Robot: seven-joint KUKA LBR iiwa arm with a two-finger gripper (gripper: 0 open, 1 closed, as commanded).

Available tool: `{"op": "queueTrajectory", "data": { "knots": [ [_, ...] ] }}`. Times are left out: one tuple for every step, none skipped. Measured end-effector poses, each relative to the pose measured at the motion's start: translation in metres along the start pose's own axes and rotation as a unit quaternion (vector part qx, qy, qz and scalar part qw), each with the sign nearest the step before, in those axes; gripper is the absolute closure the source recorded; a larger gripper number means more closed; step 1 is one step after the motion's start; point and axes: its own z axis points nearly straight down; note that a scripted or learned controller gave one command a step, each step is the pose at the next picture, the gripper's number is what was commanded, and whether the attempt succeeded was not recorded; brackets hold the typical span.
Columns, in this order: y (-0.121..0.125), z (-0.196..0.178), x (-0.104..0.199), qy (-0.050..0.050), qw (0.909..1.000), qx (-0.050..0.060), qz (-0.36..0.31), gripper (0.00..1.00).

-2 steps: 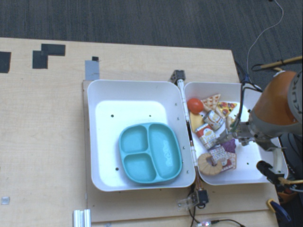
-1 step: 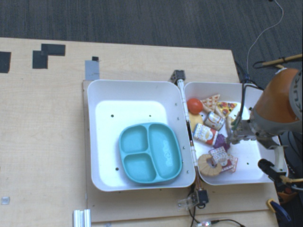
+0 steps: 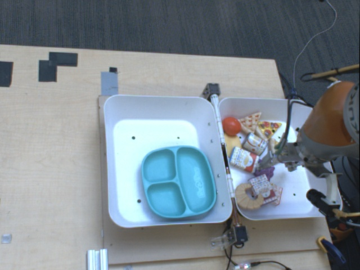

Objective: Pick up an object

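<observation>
A light wooden bench (image 3: 50,151) is seen from above, with two shallow white bins set side by side on it. Nearest the lower edge of the view, a round cookie (image 3: 246,196) and a small printed packet (image 3: 263,188) lie touching each other at the front of the right bin (image 3: 298,204). In the left bin (image 3: 121,151) a blue divided plate (image 3: 179,181) with three compartments is placed toward the front right corner, tilted slightly.

Farther back in the right bin, a small white container with a label (image 3: 242,158) is found beside the dividing wall, and a jar-like item (image 3: 256,143) lies just behind it. A purple object (image 3: 265,170) is partly hidden near the gripper. The gripper (image 3: 277,156) is lowered among this clutter in the middle of the right bin, with the orange band of the arm (image 3: 332,117) above it on the right. Whether the jaws are open or closed cannot be told, and no object is seen between them.

Toward the back of the right bin, a red ball (image 3: 230,125) rests near the dividing wall, with a pizza slice (image 3: 250,120) just beside it and a second pizza slice (image 3: 270,128) a little further right. Beyond the bench, dark carpet (image 3: 169,16) is visible.
</observation>
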Motion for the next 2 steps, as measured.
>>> {"op": "queueTrajectory", "data": {
  "knots": [
    [0.0017,-0.0108,0.0006,0.0,1.0,-0.002,-0.001,1.0],
    [0.0016,-0.0107,0.0006,0.0,1.0,-0.002,-0.001,0.0]
  ]
}}
